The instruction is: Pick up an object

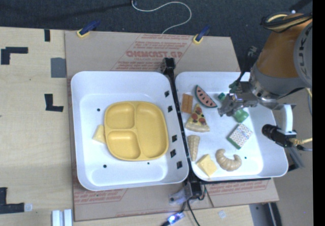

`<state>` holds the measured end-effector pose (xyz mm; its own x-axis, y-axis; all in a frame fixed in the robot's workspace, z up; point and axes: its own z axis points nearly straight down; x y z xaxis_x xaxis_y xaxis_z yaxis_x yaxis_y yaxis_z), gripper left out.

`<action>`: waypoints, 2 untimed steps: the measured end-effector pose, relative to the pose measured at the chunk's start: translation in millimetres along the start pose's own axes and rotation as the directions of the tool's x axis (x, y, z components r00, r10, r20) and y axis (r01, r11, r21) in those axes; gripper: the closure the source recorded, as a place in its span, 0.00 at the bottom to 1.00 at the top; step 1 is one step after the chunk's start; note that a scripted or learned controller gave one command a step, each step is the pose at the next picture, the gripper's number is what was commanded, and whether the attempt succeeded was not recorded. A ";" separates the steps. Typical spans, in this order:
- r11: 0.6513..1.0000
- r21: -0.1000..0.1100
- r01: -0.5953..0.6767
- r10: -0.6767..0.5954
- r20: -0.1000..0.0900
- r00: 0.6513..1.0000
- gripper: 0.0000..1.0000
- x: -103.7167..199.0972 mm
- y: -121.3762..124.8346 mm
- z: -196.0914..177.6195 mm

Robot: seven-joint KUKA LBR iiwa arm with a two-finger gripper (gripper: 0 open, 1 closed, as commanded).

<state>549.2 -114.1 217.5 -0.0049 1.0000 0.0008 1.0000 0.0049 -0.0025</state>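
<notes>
My gripper [229, 105] hangs low over the upper middle of the right bin [271, 166]. A small green object [241, 116] lies right beside it on its lower right, partly hidden by it, and I cannot tell whether the two touch. A watermelon slice [205, 96] lies just left of the gripper. Further left are a pizza slice [197, 120] and a brown cracker [187, 103]. Toward the front lie a checked green-and-white packet [239, 135], a croissant [228, 160], a cheese wedge [206, 165] and a cone [194, 146].
The left bin [86, 93] holds a yellow divided plate [136, 130] with a pale yellow wedge [98, 133] at its left. The arm's grey and orange body [282, 62] reaches in over the right bin's far right corner. A black fitting [277, 134] sits by the right rim.
</notes>
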 end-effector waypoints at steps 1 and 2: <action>1.000 -0.001 0.002 -0.002 -0.002 1.000 1.00 52.8 -6.5 -9.7; 1.000 0.001 0.003 -0.003 -0.001 1.000 1.00 112.8 -23.6 -14.5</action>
<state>525.2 -1.4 232.1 -0.0075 1.0000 0.0020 1.0000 0.0075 -0.0038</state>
